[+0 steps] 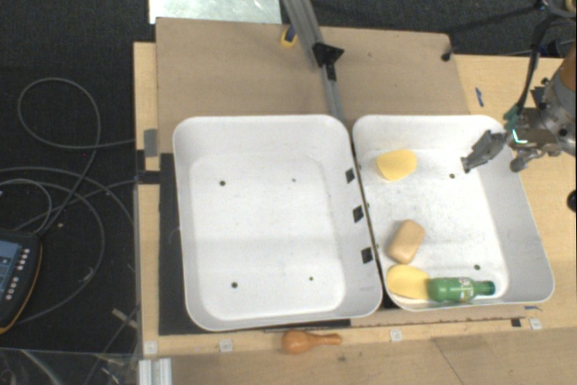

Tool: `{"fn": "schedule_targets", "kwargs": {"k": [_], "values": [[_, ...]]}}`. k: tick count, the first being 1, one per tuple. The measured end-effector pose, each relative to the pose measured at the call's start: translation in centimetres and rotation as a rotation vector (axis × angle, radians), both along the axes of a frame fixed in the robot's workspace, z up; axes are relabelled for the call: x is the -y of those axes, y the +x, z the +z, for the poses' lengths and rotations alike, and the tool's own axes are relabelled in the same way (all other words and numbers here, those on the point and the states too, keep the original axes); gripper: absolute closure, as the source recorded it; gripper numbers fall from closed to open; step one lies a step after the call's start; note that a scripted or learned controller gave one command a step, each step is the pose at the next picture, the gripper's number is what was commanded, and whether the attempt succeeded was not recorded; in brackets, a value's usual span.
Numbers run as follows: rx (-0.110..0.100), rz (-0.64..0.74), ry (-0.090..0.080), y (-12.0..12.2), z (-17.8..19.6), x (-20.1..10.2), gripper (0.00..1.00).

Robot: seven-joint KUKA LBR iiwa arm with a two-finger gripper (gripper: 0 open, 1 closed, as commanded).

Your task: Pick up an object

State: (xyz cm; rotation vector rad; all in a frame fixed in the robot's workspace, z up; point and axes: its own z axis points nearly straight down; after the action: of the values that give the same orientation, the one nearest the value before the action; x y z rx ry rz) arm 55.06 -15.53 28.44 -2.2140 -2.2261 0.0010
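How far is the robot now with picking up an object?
Done: nothing looks lifted yet. The yellow piece, tan block and green bottle all lie in the right bin. In hand: the gripper hangs open over that bin's upper right part, holding nothing. Left: descend, grasp, lift.

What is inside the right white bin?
The right white bin holds a yellow piece, a tan block, a second yellow piece and a green bottle. The bottle touches that second piece; their contact is unclear. The gripper hovers above.
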Motion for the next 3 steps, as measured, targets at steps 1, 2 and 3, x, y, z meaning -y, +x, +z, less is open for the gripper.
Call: {"fn": "schedule_targets", "kwargs": {"k": [1,2,3], "values": [[0.004,-0.002,-0.001,0.1,0.2,0.0,0.00],[-0.002,-0.005,0.000,-0.2,-6.0,-0.4,0.00],[-0.002,-0.005,0.001,-0.7,-10.6,-1.1,0.00]]}}
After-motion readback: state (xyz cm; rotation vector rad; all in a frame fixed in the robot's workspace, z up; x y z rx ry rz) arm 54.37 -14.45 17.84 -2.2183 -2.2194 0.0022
